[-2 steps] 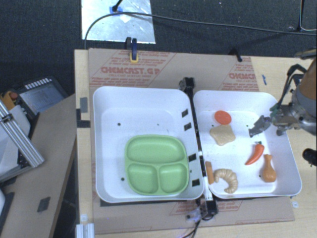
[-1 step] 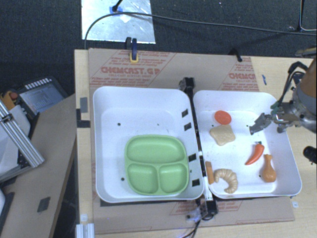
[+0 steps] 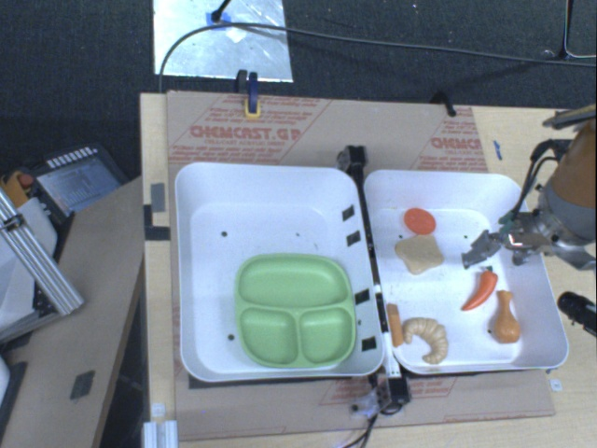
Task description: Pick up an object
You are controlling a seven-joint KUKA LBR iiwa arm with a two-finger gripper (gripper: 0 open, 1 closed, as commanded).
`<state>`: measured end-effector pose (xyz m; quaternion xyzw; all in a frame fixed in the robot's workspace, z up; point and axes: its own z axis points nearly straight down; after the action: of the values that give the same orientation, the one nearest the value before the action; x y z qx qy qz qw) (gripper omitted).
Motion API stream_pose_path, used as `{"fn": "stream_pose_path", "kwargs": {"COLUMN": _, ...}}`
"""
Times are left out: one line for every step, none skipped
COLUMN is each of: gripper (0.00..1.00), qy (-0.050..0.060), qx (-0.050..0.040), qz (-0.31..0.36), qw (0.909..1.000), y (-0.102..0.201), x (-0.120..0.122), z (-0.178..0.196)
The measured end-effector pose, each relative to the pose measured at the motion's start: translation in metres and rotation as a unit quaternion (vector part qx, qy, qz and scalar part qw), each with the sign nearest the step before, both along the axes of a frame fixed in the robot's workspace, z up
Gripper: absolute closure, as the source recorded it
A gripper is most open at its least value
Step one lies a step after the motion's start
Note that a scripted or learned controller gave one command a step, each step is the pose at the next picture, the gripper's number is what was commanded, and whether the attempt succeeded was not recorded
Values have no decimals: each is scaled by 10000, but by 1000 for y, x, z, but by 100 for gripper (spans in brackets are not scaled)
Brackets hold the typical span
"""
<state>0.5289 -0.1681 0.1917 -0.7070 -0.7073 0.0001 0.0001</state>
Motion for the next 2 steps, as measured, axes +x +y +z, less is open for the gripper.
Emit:
{"fn": "stream_pose_path", "kwargs": {"gripper": 0, "qy": 8, "qx": 3, "qz": 1, "qw": 10000, "y": 2, "x": -7, "z": -45}}
{"fn": "stream_pose_path", "kwargs": {"gripper": 0, "qy": -51, "qx": -21, "qz": 3, "qw": 10000, "y": 2, "x": -8, "z": -101}}
